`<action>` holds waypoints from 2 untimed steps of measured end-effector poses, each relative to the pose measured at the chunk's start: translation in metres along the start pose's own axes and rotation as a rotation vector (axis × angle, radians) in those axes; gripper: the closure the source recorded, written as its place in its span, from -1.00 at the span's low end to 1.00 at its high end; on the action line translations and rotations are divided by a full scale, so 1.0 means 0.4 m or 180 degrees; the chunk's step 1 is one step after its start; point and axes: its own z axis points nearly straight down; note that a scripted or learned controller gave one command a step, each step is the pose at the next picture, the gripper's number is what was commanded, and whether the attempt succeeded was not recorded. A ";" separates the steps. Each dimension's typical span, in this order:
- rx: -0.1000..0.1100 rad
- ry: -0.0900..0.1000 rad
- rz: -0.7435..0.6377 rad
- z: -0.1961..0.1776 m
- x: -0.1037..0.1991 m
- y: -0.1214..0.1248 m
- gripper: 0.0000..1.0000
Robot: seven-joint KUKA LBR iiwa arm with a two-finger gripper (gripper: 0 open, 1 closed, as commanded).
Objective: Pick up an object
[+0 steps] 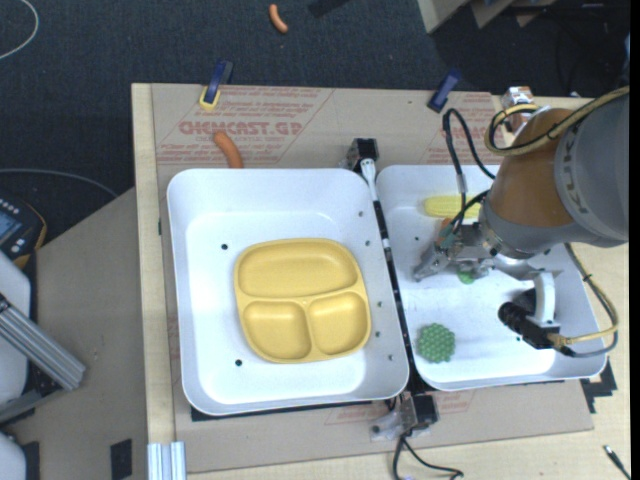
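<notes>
Low in the right bin [560, 363], the gripper [452, 258] shows fingers slightly parted around nothing visible, the pick undone, with 1 green ball [436, 342] and yellow corn [442, 206] lying near.

The grey arm [590, 168] reached in from the right over the right bin [520, 373], its orange band [530, 183] sitting just above the wrist near the bin's far edge. The gripper [445, 258] hung low over the bin's left-centre floor, angled down and leftward. Whether its tips were parted or closed could not be made out.
</notes>
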 end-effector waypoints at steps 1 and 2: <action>-0.0025 -0.0014 0.0008 -0.034 -0.005 0.004 1.00; -0.0026 -0.0010 0.0002 -0.185 -0.022 0.018 1.00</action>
